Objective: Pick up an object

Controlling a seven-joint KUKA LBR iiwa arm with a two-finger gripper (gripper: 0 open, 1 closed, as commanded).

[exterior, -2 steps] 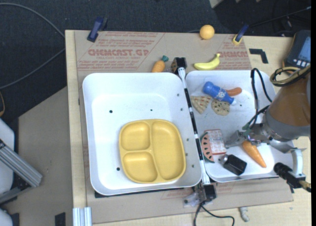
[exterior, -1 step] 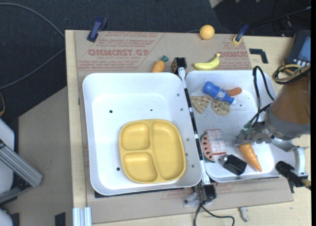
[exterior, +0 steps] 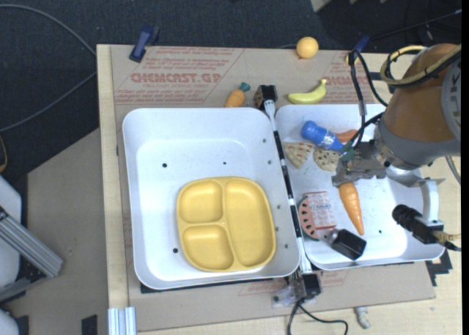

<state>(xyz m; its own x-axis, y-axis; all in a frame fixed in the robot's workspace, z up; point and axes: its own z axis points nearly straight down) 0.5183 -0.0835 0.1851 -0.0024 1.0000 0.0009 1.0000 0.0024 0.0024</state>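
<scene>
The brown board (exterior: 183,77) under the bins says "CHEMCAST GP" in red. A yellow tray (exterior: 226,222) sits in the left bin (exterior: 146,143). In the right bin (exterior: 396,242), the gripper (exterior: 355,171) hangs just above the carrot (exterior: 352,207); I cannot tell its grip.

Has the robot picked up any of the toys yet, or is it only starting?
Nothing looks picked up yet. The carrot, the blue bottle and the other toys lie on the floor of the right bin, and the yellow plate sits in the left bin. In hand: the gripper is down in the right bin just above the carrot's top. Left: closing on one toy and lifting it.
</scene>
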